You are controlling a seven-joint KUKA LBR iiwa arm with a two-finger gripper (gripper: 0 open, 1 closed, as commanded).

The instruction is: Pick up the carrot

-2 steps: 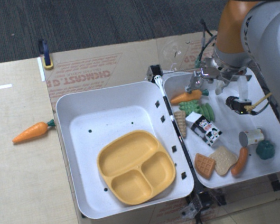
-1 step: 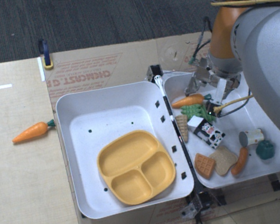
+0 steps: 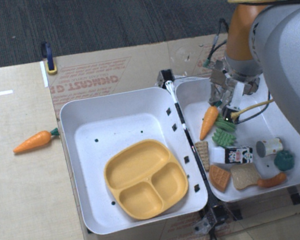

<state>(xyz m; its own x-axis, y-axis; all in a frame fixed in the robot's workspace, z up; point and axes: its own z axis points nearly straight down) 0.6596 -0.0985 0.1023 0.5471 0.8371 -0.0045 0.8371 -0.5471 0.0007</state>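
An orange carrot (image 3: 208,123) lies slanted in the right bin (image 3: 290,127), near its left wall, with its thick top end pointing up and to the right. My gripper (image 3: 222,101) hangs right at that top end, close over it or touching it. The wrist hides how the gripper meets the carrot. A second carrot (image 3: 33,141) with a green stub lies on the bench, left of the left bin.
The left bin (image 3: 81,120) holds a yellow divided plate (image 3: 146,178). In the right bin, a green leafy toy (image 3: 224,130), a milk carton (image 3: 234,156), a waffle (image 3: 219,177), bread (image 3: 245,175), a sausage (image 3: 272,180), a cup (image 3: 268,147) and a green ball (image 3: 285,160) crowd below the carrot.
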